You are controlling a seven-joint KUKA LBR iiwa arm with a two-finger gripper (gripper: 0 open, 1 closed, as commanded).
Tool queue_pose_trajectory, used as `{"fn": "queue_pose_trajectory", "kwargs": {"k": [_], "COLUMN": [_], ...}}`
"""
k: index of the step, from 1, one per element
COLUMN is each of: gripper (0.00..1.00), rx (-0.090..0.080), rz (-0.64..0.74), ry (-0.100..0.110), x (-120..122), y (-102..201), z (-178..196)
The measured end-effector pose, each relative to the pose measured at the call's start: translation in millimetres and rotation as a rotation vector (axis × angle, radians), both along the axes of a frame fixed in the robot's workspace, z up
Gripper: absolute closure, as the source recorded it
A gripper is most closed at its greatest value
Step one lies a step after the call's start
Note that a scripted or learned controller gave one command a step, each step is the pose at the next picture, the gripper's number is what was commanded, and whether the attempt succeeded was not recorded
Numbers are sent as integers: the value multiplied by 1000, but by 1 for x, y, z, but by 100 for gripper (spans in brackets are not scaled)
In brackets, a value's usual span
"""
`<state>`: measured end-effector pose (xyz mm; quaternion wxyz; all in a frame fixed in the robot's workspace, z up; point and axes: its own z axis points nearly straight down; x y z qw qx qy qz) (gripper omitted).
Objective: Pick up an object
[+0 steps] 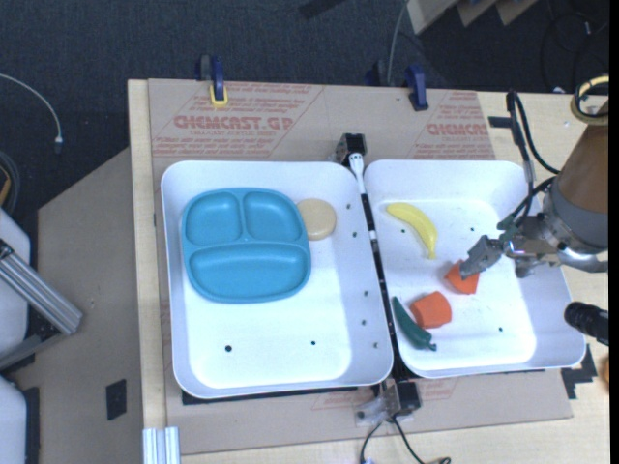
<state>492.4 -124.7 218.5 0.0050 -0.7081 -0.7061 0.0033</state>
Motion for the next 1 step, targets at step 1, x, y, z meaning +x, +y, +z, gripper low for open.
{"fn": "queue_pose_trajectory", "kwargs": {"k": [1], "gripper": [0], "rx": [-2], "rz": [3], "ry": [-11], "x": [3], "y": [0], "z": [5]}}
